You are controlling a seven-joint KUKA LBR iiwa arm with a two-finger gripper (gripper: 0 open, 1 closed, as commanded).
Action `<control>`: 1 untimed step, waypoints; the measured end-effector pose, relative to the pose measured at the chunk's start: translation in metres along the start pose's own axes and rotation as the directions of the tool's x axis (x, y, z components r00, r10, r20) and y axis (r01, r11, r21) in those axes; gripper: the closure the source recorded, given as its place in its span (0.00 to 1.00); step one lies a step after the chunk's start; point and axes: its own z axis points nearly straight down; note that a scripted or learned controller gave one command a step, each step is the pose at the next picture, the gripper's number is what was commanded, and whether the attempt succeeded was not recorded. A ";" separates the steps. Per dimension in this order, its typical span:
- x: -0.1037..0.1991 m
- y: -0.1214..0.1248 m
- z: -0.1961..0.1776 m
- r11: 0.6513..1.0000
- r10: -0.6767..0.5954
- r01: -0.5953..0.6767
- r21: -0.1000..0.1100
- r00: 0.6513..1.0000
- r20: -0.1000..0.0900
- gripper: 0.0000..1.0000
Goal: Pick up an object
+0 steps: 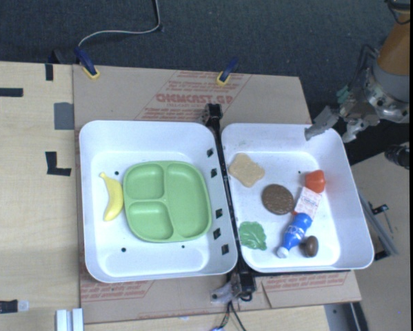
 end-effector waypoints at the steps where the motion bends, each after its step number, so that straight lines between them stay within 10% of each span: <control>1: 0.026 -0.017 0.111 1.000 0.000 0.000 0.002 1.000 -0.001 0.00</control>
